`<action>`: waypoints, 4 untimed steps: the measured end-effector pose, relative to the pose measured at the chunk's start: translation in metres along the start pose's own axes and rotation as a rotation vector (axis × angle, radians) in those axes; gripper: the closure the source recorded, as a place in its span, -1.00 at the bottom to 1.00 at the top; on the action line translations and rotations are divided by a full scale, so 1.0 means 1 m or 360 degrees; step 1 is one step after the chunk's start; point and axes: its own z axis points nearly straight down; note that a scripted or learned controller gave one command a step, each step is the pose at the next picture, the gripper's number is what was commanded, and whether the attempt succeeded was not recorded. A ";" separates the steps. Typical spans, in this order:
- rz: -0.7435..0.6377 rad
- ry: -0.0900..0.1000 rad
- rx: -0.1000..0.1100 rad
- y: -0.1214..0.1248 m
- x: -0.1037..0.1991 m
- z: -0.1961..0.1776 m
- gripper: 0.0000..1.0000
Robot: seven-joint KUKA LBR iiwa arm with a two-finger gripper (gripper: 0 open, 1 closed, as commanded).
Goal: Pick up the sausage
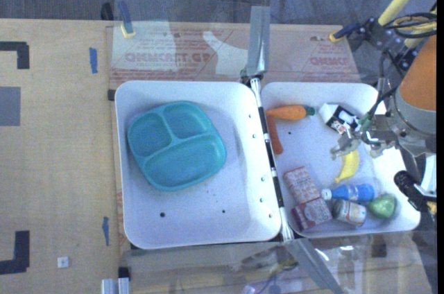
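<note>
The sausage (275, 137) is a thin reddish-brown stick lying lengthwise along the left wall of the right bin (316, 147). Its top end sits just below the blunt end of an orange carrot (288, 112). My gripper (355, 137) hangs over the right half of that bin, just above a yellow banana (349, 165) and below a small white, black and red packet (338, 118). It is well to the right of the sausage, and nothing shows held in it. The grey arm with its orange band (423, 81) comes in from the right edge.
A teal divided plate (177, 145) lies in the left bin (239, 209). The right bin's front holds two pinkish-brown boxes (300, 182), a blue-capped bottle (352, 192), a can (349, 212) and a green fruit (382, 206). White floor shows between sausage and banana.
</note>
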 end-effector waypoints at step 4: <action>0.0780 -0.0001 0.0003 0.054 0.036 0.091 -1.00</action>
